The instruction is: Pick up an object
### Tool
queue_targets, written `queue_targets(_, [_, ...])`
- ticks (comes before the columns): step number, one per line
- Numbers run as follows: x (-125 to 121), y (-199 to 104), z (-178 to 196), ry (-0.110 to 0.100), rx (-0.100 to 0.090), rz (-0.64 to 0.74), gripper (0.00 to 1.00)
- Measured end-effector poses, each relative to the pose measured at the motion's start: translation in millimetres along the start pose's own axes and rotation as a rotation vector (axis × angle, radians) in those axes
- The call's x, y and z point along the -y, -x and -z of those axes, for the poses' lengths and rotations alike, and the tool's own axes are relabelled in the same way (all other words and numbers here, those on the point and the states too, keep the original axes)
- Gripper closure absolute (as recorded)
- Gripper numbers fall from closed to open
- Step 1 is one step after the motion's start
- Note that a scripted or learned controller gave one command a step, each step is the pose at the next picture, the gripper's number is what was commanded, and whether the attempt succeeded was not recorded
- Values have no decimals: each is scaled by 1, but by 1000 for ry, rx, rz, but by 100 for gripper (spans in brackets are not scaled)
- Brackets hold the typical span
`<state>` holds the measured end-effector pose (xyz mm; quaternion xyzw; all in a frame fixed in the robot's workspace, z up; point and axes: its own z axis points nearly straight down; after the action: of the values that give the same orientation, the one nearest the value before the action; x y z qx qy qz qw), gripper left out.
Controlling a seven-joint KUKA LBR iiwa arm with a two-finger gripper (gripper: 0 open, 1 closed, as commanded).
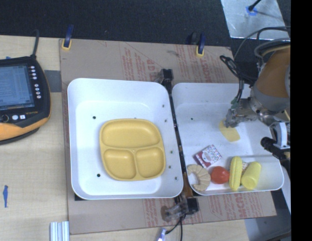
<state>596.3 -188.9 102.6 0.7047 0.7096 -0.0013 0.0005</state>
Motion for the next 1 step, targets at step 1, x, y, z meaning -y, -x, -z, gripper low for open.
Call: queue_targets(1, [0,0,0,0,0,0,0])
